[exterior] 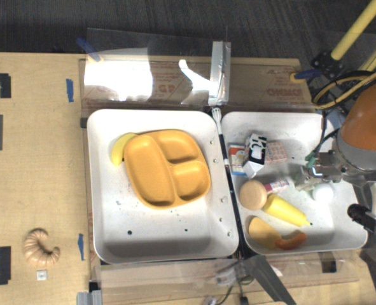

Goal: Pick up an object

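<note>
Nothing is lifted yet: the tool (308,178) hangs low in the right bin (283,122), whether spread or pinching I cannot tell, close to the small bottle (278,185) and yellow cone (285,211), so grasping remains

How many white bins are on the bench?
2. The left white bin holds an orange divided tray with a banana tucked at its left edge. The right white bin sits beside it, holding a cluster of small items.
</note>
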`<state>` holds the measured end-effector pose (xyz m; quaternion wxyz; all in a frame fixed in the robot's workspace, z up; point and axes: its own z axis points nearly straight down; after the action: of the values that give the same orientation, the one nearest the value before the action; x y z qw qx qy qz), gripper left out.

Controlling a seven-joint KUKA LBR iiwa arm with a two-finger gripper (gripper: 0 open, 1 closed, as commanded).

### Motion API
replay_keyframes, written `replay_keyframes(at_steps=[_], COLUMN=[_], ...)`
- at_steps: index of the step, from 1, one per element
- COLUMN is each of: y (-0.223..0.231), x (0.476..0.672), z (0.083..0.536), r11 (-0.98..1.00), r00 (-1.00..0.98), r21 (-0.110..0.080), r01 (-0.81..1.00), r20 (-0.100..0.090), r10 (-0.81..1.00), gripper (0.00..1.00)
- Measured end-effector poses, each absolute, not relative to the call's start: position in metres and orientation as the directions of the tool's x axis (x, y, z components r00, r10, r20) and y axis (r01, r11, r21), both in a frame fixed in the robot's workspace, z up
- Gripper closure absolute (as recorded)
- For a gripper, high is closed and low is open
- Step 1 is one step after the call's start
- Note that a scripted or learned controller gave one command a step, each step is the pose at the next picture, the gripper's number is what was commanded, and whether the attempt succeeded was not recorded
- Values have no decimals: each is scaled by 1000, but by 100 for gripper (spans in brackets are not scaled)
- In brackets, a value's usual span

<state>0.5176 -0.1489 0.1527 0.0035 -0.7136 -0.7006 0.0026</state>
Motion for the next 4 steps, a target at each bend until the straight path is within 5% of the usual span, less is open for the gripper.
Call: replay_keyframes(at_steps=[1, 2, 3, 4], y=[-148, -163, -194, -195], x=[520, 526, 559, 561], z=[156, 122, 117, 130], r11=[-17, 11, 78, 81], r00=[17, -11, -77, -79], r21=[0, 26, 53, 59], r01=[1000, 1000, 996, 995], r20=[1, -3, -17, -24], r10=[1000, 1000, 997, 997], gripper=[0, 0, 0, 100])
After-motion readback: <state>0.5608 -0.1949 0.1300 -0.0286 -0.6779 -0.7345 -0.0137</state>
